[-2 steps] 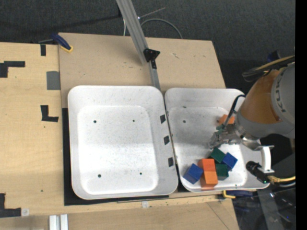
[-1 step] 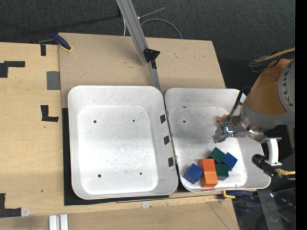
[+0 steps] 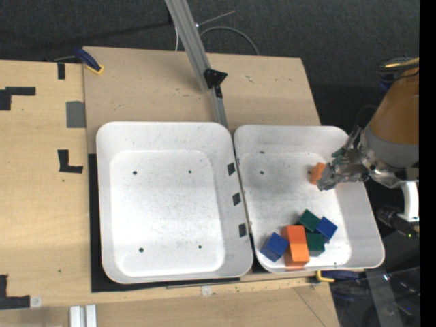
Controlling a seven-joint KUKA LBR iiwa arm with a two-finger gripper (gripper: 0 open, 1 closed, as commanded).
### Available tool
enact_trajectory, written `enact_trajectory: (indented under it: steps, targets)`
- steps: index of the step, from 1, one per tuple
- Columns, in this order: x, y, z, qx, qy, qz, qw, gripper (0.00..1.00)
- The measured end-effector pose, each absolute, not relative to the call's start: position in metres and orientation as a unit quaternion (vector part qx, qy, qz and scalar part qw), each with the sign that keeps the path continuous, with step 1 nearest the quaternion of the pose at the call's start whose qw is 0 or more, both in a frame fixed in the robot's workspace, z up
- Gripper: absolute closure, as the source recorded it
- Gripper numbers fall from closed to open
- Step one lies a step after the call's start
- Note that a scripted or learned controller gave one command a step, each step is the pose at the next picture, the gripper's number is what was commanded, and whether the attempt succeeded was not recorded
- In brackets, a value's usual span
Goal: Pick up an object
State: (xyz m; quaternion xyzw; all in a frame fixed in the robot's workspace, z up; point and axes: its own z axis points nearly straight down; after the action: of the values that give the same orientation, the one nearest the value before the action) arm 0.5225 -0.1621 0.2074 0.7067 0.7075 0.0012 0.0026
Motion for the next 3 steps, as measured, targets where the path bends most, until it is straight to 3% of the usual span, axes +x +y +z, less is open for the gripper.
enact_trajectory:
  steps: [1,3]
  targets:
    - [0.523,-0.162,0.209,0.707,0.707,-0.0002,0.0,1.0]
    - [0.558,-0.057,0.207,0.704,0.71,0.0005,-0.001,1.0]
